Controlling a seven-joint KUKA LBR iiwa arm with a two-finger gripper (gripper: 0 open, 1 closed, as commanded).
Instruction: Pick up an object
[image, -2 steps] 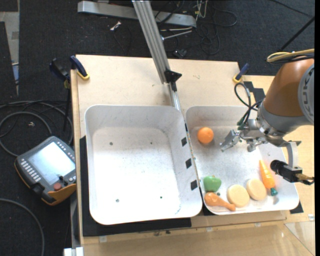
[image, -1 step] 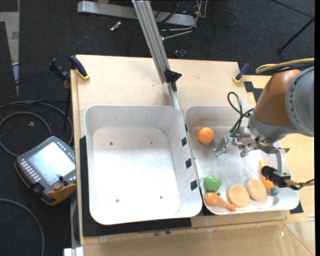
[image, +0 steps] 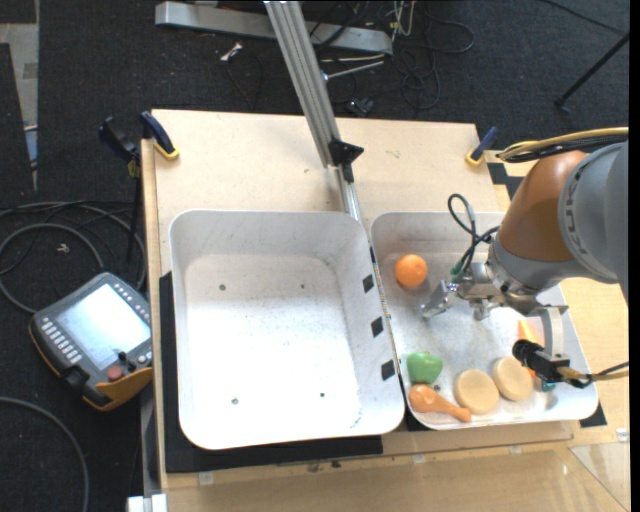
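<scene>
The grey arm with its orange band is reaching in from the right and hanging over the right bin. Its gripper is sitting low over the middle of that bin, and nothing is showing between its fingers, but it is hard to tell if they are spread apart or pressed together. An orange ball is lying near the left wall of the right bin, just beside the gripper and not touching it. Being round, it is not pointing any way. Along the front edge of that bin, a green thing is lying near the left corner. An orange carrot-like toy is lying just in front of it, with its long side running left to right and its thin end pointing right. Next to them, two pale round flat pieces are sitting side by side. A small orange bit is peeking out by the arm, mostly hidden. The left bin is sitting beside the right one, their walls touching.
</scene>
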